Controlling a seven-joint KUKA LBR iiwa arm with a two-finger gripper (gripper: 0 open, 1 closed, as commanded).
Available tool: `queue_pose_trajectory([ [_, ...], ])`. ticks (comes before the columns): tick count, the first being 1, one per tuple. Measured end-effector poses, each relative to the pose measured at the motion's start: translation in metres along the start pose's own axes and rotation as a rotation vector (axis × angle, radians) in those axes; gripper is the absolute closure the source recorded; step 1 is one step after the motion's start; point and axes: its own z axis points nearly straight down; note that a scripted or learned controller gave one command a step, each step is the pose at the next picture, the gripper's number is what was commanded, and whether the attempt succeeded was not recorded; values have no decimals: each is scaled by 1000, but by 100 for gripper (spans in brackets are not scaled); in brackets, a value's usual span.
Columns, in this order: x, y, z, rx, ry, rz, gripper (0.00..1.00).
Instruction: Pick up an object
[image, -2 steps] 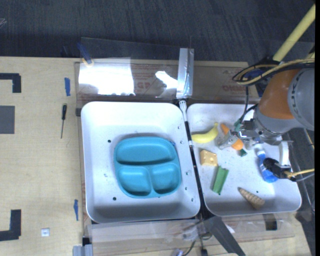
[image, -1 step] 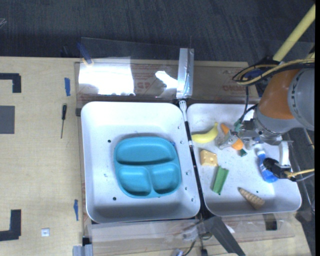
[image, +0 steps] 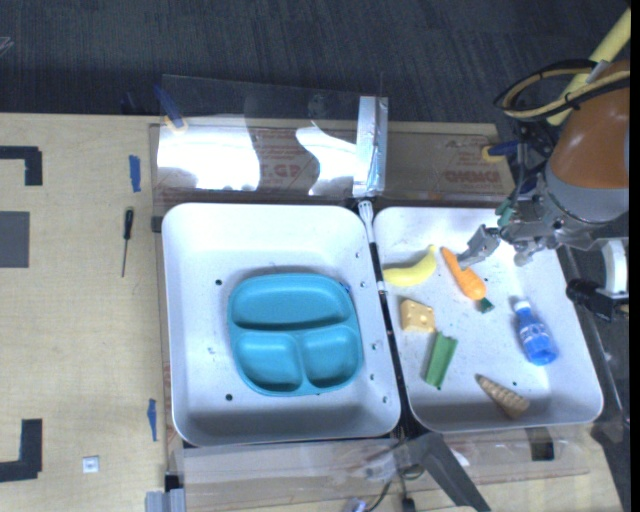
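Orange plastic carrot (image: 463, 274) lies loose in right white bin (image: 585, 395), centre-right of frame; two-finger gripper (image: 500, 240) hovers just beside it, fingers apart, nothing held, poised for grasp.

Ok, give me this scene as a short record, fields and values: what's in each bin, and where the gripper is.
left bin: blue divided tray
right bin: banana, carrot, cheese wedge, green block, blue bottle, cone
gripper: over the right bin's far edge, just right of the carrot's top
held: nothing visibly between the fingers
task state: no object lifted yet
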Motion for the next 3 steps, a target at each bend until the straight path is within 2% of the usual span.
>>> queue_pose_trajectory([
  [1,2,23,120,4,1,53,0],
  [2,3,24,109,2,0,51,100],
  [3,62,25,22,9,2,299,100],
])
